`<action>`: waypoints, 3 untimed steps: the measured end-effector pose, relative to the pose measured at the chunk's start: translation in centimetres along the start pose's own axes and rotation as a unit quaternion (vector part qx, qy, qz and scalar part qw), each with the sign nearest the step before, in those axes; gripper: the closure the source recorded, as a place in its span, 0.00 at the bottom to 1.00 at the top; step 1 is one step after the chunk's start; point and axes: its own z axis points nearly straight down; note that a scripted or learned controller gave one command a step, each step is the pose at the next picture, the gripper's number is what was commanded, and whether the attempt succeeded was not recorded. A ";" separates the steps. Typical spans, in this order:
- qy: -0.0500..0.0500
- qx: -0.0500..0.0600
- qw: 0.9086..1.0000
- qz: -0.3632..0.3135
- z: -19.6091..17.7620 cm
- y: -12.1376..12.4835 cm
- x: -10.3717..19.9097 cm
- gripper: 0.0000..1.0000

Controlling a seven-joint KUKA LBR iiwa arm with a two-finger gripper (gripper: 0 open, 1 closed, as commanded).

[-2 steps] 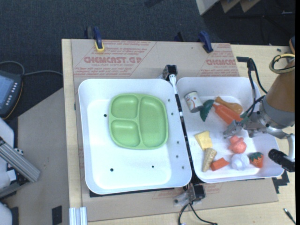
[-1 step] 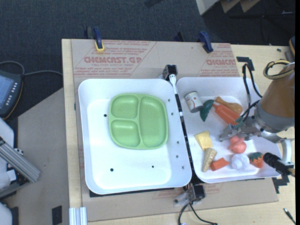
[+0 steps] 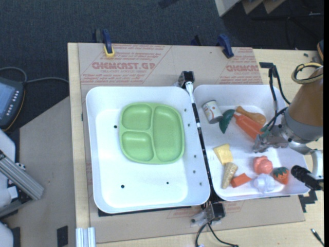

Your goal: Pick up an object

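Note:
The right bin holds several toy foods. A small can lies at its far left beside a dark green piece and an orange carrot-like piece. A yellow wedge, a tan cone and a small orange piece sit at the near left. A pink-red fruit, a white lump and a red strawberry-like piece lie at the near right. My gripper hangs low over the bin, between the carrot-like piece and the pink-red fruit.
The left bin carries a green divided plate. The arm's orange band and grey wrist cover the right bin's right side. Cables run along the bin's far right edge. Blue clamps hold the cardboard base at the back.

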 end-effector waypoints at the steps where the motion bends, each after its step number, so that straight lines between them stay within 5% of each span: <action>1: -0.002 -0.003 1.000 -0.001 -6.3 -0.1 -0.3 1.00; 3: -0.001 -0.002 1.000 -0.001 -13.1 0.2 0.0 1.00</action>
